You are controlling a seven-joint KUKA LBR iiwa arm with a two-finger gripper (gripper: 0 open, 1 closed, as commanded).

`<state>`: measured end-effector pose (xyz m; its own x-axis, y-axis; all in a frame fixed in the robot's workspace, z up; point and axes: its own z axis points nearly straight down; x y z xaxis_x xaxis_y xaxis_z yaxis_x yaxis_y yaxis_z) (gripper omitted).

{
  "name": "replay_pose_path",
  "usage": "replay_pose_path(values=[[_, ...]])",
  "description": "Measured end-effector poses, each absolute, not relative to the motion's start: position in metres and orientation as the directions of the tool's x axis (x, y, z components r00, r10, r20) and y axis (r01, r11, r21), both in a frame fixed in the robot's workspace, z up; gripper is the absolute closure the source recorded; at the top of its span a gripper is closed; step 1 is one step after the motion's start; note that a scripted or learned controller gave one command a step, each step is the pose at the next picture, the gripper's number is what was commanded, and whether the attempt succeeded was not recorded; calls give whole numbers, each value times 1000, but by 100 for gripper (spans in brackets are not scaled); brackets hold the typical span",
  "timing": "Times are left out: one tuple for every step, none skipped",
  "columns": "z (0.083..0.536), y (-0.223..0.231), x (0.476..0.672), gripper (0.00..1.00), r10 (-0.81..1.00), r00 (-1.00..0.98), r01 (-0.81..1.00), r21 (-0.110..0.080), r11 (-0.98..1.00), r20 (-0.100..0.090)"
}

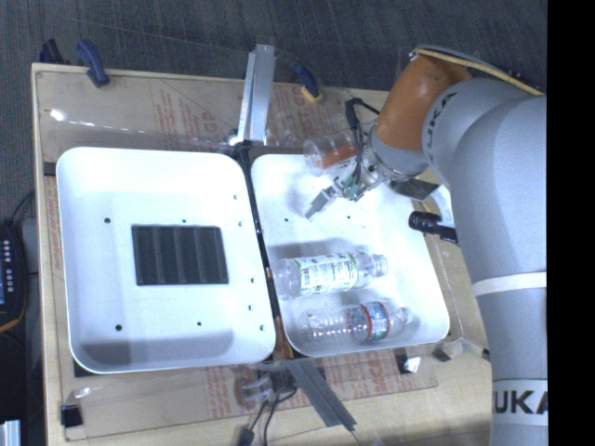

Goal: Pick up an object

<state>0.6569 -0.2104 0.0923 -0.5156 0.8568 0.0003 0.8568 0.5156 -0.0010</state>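
Two clear bottles lie on their sides in the right bin (423, 249): the labelled bottle (327, 272) across its middle, the red-banded bottle (358, 321) just beside it by the near wall. The claw (325, 200) hangs over the bin's far half, apart from both; whether it is parted or closed I cannot tell. A good grasp likely means descending over the labelled bottle's middle, straddling its width. The left bin (93, 184) carries a dark grate (179, 255).
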Motion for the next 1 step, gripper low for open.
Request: replay_pose_path(values=[[133,-201,592,0,844,-536,844,0,536,0]])
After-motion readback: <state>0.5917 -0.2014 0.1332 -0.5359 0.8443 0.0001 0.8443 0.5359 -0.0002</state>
